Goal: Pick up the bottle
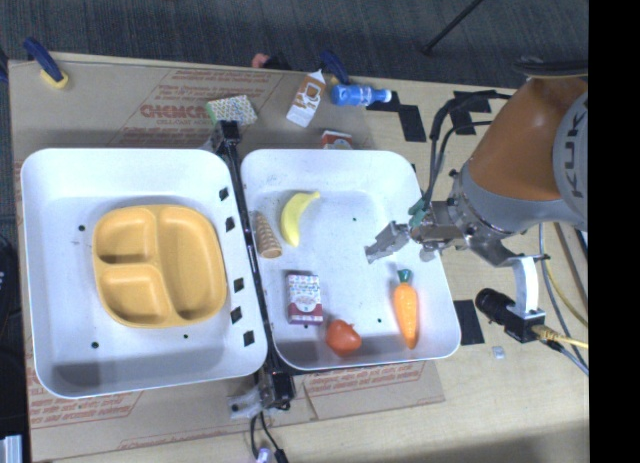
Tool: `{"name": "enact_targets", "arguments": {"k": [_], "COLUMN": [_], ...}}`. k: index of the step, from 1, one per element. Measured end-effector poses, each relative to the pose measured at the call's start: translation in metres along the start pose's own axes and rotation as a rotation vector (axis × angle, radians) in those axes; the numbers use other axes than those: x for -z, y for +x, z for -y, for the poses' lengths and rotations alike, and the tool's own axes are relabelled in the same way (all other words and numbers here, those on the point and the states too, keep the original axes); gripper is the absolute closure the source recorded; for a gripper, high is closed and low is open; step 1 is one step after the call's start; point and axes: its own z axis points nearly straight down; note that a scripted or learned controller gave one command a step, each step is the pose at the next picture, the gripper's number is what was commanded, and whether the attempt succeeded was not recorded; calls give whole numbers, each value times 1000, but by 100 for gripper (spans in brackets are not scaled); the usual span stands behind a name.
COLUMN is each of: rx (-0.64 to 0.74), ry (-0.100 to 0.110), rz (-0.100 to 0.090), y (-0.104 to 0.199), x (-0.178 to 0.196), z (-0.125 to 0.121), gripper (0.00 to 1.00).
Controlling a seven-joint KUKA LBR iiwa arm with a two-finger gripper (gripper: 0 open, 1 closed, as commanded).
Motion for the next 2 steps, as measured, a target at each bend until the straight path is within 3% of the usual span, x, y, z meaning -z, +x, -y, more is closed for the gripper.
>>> {"name": "enact_targets", "arguments": {"k": [1,2], "rx": [-398,-393], "ry": [0,2], "rz": [0,-1], "y": [-15,-15], "x": [-100,-89], "z": [-60,-61], "gripper": [0,100]}}
